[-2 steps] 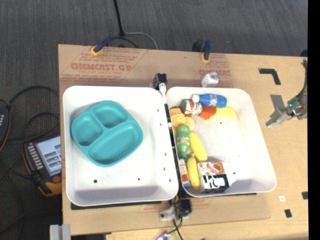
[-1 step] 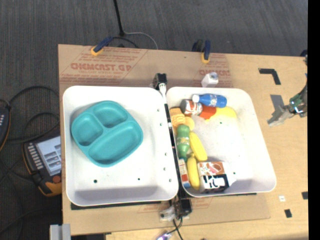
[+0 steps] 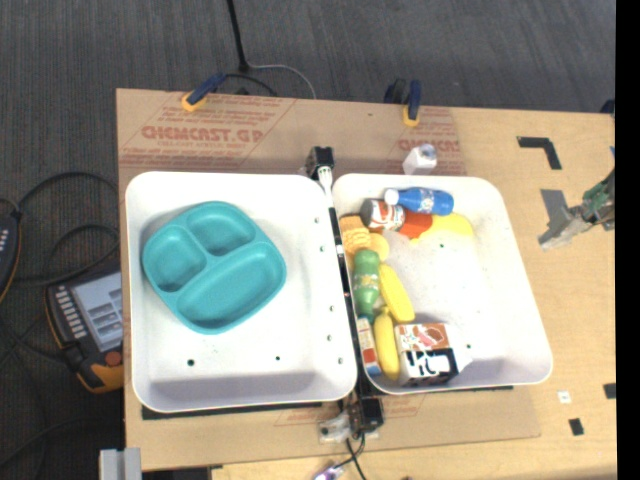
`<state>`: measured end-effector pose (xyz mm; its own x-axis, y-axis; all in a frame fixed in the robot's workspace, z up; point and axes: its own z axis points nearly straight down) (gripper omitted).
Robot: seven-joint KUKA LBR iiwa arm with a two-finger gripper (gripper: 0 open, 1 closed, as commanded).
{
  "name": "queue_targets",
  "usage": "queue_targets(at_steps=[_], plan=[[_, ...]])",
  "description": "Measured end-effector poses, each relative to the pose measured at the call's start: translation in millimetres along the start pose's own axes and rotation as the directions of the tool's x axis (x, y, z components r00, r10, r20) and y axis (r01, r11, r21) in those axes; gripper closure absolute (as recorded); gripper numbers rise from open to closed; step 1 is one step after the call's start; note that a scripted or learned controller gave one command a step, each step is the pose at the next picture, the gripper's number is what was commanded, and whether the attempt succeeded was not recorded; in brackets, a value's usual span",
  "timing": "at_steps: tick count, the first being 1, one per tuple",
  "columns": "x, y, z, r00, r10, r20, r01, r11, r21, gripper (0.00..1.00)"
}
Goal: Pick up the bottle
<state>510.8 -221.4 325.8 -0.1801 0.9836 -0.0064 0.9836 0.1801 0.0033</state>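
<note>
A blue bottle [image 3: 427,202] with a white cap lies on its side at the back of the right bin [image 3: 500,298]. Beside it to the left lies a small brown and white bottle [image 3: 379,214]. Along the bin's left wall, a green bottle [image 3: 366,274] lies among other items. My gripper [image 3: 583,215] is at the view's right edge, over the bare bench, outside the right bin and well apart from all the bottles. Only a small part of it shows.
The right bin also holds an orange piece [image 3: 415,227], yellow items [image 3: 395,294] and a printed carton [image 3: 426,352] at the front. A teal divided plate [image 3: 212,265] lies in the left bin [image 3: 150,368]. A small white object [image 3: 419,157] sits on the bench behind the bins.
</note>
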Motion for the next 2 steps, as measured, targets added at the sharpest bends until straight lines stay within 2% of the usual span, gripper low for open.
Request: queue_targets(at_steps=[2], plan=[[0.5, 1.7, -19.3, 1.0, -0.002, 0.001, 0.002, 1.0, -0.002, 1.0]])
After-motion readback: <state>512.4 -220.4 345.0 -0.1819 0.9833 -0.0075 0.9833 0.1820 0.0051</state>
